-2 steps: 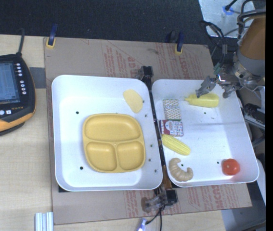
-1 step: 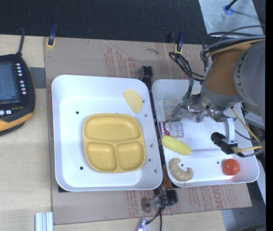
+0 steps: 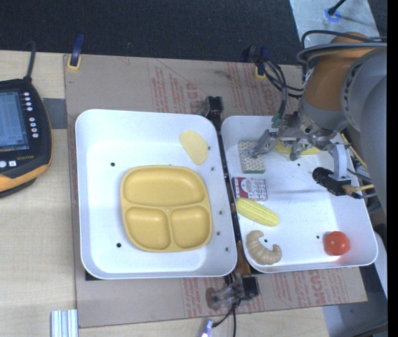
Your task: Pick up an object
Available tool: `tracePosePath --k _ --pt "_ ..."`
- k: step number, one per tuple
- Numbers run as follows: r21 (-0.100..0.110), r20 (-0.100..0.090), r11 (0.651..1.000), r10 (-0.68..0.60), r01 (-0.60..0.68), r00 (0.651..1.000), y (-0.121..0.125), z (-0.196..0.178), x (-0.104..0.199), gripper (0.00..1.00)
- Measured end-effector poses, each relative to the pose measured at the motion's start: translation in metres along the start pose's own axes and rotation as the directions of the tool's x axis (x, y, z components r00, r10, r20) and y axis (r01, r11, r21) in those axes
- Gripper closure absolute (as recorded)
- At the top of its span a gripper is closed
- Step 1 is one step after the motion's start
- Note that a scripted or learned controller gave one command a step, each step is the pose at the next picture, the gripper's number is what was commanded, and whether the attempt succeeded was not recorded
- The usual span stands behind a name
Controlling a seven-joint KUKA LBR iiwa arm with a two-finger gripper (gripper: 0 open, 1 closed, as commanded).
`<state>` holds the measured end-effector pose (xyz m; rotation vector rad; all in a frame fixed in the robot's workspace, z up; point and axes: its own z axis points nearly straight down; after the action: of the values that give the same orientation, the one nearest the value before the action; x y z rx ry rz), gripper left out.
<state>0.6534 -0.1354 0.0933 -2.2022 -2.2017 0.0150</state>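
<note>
At the near edge of the right bin (image 3: 367, 255) lie a croissant (image 3: 263, 248) by the bin's left corner and a red tomato (image 3: 336, 243) toward the right, well apart from each other. Just beyond the croissant is a yellow corn cob (image 3: 257, 212), lying at a slant, and touching its far end is a small red and white packet (image 3: 249, 188). Farther still, a pale card with a green pattern (image 3: 252, 157) lies flat against the left wall of this bin.

In the left bin (image 3: 93, 188) a yellow divided plate (image 3: 165, 208) sits in the middle, and a pale yellow oval piece (image 3: 194, 147) rests near the far right corner, apart from the plate.

The gripper (image 3: 281, 146) hangs over the far part of the right bin, just right of the patterned card, its two fingers spread apart with nothing between them. Behind it the arm (image 3: 339, 83) covers the bin's far right corner, and black cable parts (image 3: 330, 181) hang over the right side.

On the bench to the far left sits a control pendant (image 3: 5, 139) with a lit screen.
</note>
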Motion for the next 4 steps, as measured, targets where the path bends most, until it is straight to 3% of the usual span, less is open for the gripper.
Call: tracePosePath --k 1,2,3,4 --pt "-0.016 0.008 1.0 -0.001 0.001 1.0 0.002 -0.002 -0.041 0.0" --pt "-0.027 0.015 1.0 -0.007 0.007 1.0 0.005 -0.002 0.037 0.0" --pt "-0.025 0.012 1.0 -0.004 0.005 1.0 0.001 -0.098 0.093 0.0" --pt "-0.022 0.015 1.0 -0.003 0.004 1.0 -0.041 -0.096 0.099 0.0"
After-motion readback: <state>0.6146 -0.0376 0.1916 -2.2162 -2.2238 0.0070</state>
